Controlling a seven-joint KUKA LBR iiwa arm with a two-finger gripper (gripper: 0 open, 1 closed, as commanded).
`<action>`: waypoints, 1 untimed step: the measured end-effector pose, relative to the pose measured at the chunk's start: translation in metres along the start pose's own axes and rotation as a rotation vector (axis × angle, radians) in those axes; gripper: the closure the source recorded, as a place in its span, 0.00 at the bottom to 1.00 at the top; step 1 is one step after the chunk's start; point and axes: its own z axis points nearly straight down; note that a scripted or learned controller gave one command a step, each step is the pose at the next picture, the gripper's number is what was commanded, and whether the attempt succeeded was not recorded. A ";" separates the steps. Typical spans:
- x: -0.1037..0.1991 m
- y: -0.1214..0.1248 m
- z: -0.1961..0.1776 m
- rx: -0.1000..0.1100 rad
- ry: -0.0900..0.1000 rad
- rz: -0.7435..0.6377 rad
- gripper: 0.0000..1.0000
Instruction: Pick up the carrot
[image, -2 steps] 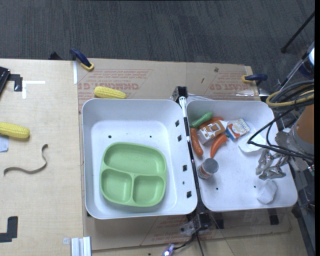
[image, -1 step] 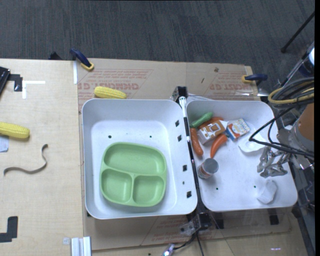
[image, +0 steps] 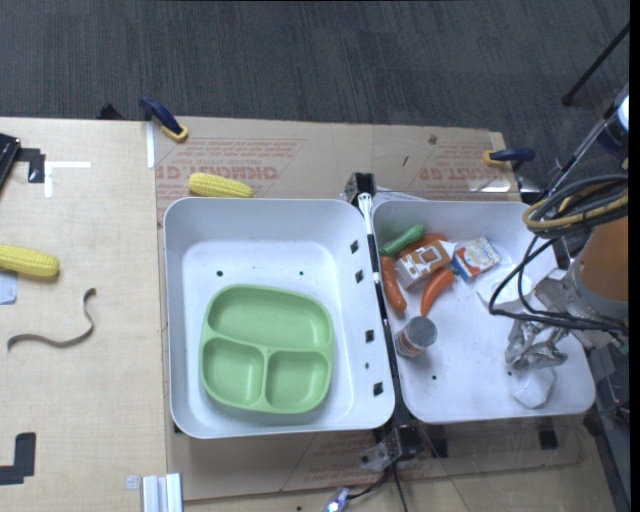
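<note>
The metal hand (image: 532, 348) hangs over the right bin's (image: 470, 395) near right corner; whether it is apart or together I cannot tell. The left bin (image: 190, 400) holds a smooth green divided plate (image: 267, 349). Farther in, the tapered orange carrot (image: 436, 288) lies mid-bin among a can (image: 415, 336) and cartons. Beyond, cardboard and dark carpet.

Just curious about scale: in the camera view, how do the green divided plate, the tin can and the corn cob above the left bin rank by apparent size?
1. green divided plate
2. corn cob
3. tin can
</note>
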 end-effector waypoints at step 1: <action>-0.002 -0.001 -0.010 0.003 -0.005 0.005 1.00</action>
